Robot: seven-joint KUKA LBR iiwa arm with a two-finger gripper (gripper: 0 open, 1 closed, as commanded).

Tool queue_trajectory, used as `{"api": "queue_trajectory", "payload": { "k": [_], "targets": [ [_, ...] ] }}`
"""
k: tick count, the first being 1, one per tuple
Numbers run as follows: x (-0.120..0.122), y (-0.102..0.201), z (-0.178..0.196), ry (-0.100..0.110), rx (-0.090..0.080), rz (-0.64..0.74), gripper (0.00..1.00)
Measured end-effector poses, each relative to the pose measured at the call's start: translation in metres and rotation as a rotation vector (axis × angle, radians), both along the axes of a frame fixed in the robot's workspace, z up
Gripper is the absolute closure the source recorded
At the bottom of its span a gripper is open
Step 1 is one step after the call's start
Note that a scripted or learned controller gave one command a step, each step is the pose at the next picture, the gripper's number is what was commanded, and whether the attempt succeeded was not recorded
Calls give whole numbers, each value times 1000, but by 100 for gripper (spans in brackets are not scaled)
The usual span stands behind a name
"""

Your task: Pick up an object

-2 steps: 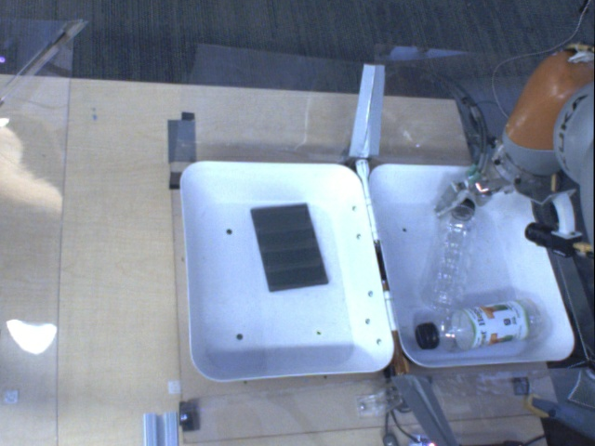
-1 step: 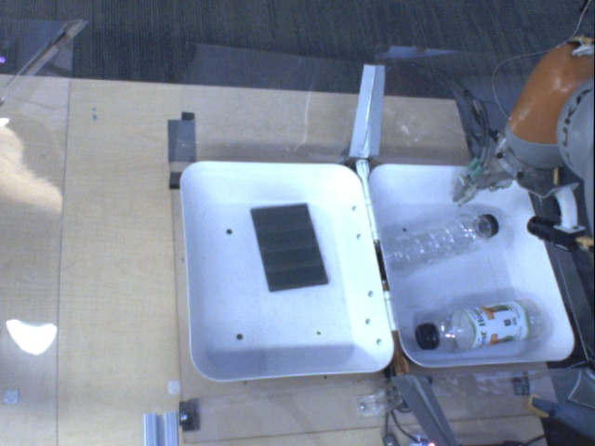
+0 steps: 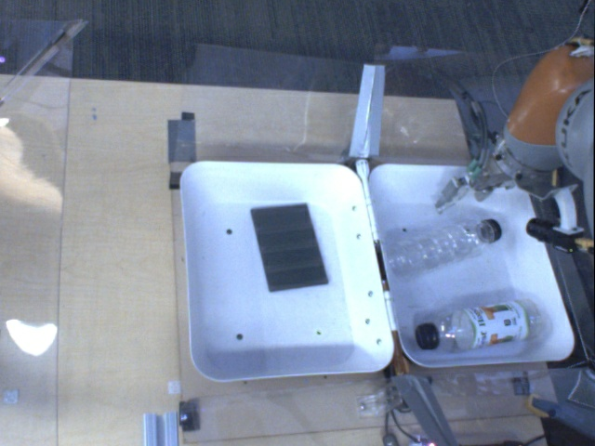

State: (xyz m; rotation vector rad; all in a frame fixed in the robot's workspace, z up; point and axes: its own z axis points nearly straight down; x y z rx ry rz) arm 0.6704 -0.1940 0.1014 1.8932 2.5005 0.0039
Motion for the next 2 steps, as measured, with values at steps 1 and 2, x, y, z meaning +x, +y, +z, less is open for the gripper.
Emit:
{"api": "queue_trajectory", "payload": {
  "k": [1, 2],
  "targets": [
    [-62, -11, -9, 0, 0, 137, 0],
    [-146, -12, -11, -9, -6, 260, 0]
  ]
}}
